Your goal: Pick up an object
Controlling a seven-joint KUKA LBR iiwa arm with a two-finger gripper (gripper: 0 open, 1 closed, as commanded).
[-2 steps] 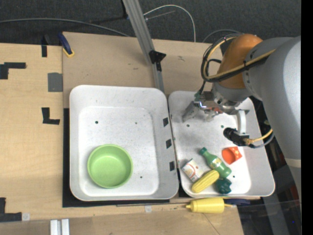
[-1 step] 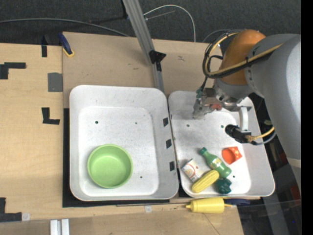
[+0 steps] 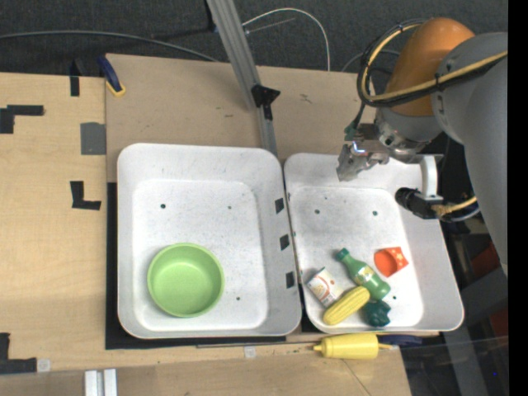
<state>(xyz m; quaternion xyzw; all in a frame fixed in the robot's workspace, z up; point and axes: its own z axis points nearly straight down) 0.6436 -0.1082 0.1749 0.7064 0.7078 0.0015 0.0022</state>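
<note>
End effector [image 3: 353, 168] above right bin [image 3: 437, 246]

A robotics lab: taped plywood bench [image 3: 190, 97], 2 white bins [image 3: 132, 221], loose cables [image 3: 280, 19], toy groceries.

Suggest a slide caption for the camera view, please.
Gripper above right bin's far rim; toys clustered at its near end.

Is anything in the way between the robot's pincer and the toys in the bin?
Nothing visible. The pincer hangs over the far edge of the right bin; bare white floor lies between it and the green bottle, orange piece and corn.
</note>
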